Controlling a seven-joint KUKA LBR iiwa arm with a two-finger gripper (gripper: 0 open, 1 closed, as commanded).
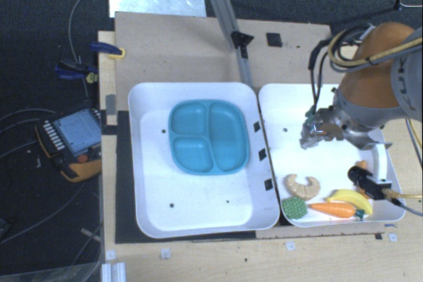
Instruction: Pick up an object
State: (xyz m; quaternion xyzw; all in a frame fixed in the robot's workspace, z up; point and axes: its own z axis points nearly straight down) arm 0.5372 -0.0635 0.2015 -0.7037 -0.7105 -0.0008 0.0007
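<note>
Hovering over the right bin [277, 102]: gripper [312, 134] (finger state impossible to tell). Lying at its six o'clock: croissant [302, 186], broccoli [295, 208], carrot [332, 210], banana [350, 197]. Sitting in the left bin [149, 208]: blue divided plate [208, 136].

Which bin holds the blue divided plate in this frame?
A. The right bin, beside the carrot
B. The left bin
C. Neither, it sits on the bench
B: the blue divided plate lies in the left bin, while the carrot sits in the right bin.
</note>
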